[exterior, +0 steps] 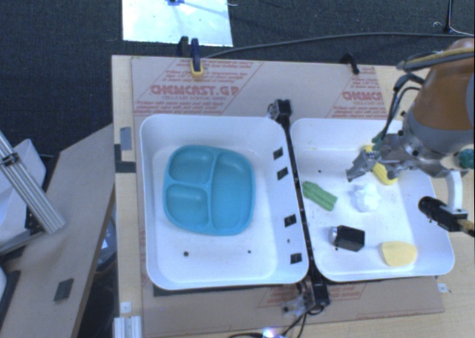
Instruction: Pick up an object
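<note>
Yellow shows right at my gripper point(373, 168) as I hang low over the right bin point(438, 258), spread wide and gripping nothing, lined up on the small yellow piece point(384, 174) with the white lump point(366, 197) just beside it.

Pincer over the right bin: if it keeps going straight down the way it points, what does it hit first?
Probably the white crumpled object, just below the pincer; a yellow piece sits beside the fingers. Depth is unclear from this slanted view.
</note>
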Controlling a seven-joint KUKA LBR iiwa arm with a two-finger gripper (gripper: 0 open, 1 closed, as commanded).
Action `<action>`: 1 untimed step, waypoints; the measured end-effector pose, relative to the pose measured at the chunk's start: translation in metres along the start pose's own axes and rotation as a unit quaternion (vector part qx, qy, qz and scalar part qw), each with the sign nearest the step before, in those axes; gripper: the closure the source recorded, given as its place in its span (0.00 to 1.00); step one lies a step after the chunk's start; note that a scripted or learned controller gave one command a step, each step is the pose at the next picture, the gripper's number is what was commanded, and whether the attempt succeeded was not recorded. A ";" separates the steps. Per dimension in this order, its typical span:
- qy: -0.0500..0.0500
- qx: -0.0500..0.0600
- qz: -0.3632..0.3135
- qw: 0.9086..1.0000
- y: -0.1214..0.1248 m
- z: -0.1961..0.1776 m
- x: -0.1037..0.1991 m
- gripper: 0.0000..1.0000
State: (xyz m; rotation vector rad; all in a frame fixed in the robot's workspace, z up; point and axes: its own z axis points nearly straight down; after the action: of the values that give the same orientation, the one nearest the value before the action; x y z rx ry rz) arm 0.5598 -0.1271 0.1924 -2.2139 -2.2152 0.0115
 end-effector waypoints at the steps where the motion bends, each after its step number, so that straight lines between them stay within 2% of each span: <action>1: -0.001 -0.007 -0.001 1.000 0.003 -0.007 0.000 0.00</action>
State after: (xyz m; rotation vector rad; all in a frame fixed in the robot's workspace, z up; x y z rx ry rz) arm 0.5629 -0.1268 0.1998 -2.2182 -2.2260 -0.0013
